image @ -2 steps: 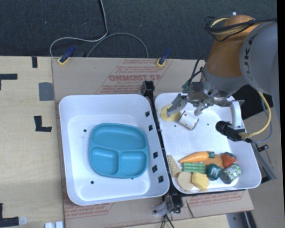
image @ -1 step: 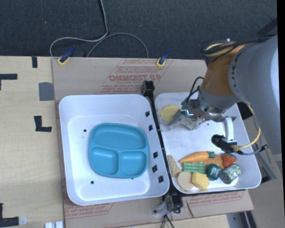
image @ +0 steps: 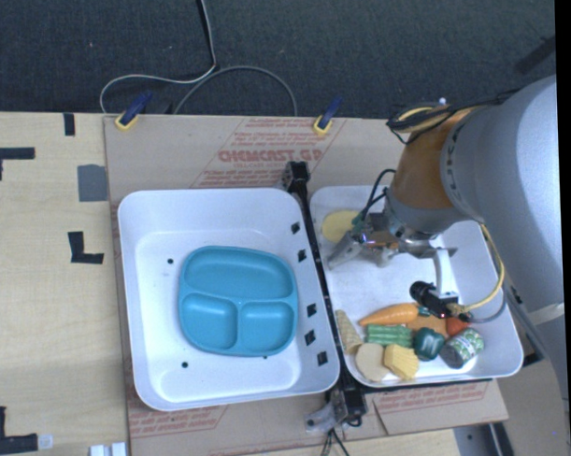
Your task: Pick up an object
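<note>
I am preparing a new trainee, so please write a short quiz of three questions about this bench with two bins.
1. True or false: the blue divided plastic plate lies in the left white bin.
2. Which bin does the gripper hang over? A) left B) right
3. Fill in: the orange toy carrot lies in the right white bin, just above the ____ ridged toy vegetable.

Key: 1 true; 2 B; 3 green.
</note>
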Motion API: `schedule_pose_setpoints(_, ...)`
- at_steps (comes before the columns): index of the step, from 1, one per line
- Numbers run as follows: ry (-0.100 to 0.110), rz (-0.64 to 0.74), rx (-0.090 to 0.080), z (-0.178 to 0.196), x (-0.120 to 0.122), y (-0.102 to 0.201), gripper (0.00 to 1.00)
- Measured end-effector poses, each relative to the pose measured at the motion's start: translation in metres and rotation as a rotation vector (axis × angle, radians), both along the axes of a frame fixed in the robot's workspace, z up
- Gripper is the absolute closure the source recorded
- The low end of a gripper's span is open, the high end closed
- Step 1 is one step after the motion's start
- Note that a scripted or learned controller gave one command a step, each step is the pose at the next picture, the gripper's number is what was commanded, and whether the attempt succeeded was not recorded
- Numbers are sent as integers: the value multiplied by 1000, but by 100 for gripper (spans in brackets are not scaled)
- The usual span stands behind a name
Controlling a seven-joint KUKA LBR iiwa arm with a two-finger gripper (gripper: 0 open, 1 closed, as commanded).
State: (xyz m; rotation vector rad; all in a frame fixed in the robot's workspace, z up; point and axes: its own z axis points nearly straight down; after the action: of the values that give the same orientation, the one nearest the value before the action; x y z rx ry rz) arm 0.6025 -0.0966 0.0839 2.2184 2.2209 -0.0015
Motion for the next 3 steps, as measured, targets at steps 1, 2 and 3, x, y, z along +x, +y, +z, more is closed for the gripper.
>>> schedule_pose_setpoints(1, -4, -8, -6, 30, 50, -131, 0)
schedule_pose_setpoints(2, -12, 6, -8, 7, 70, -44, 0)
schedule_pose_setpoints(3, -5, 2, -1, 14, 68, -44, 100)
